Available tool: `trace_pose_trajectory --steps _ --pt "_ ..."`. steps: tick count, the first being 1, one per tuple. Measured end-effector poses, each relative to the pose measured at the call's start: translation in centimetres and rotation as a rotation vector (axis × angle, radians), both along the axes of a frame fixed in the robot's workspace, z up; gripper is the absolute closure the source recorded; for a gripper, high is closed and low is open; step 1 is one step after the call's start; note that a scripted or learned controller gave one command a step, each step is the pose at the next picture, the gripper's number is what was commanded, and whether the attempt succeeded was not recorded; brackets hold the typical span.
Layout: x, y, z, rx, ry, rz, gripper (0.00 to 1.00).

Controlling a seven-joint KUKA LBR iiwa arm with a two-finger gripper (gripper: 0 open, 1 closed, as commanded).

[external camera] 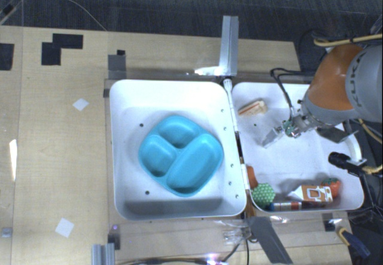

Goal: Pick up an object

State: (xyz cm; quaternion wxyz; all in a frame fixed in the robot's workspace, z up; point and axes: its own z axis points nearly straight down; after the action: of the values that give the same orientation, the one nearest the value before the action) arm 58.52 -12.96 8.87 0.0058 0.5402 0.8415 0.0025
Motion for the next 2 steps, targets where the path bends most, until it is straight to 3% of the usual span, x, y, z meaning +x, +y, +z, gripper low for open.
trace_pose_trajectory --steps 1,2 --pt "2.6 0.5 -0.1 0.002 0.002 -0.115 0.00" --pt "4.7 1.9 2.4 0.000 0.005 0.037 0.00"
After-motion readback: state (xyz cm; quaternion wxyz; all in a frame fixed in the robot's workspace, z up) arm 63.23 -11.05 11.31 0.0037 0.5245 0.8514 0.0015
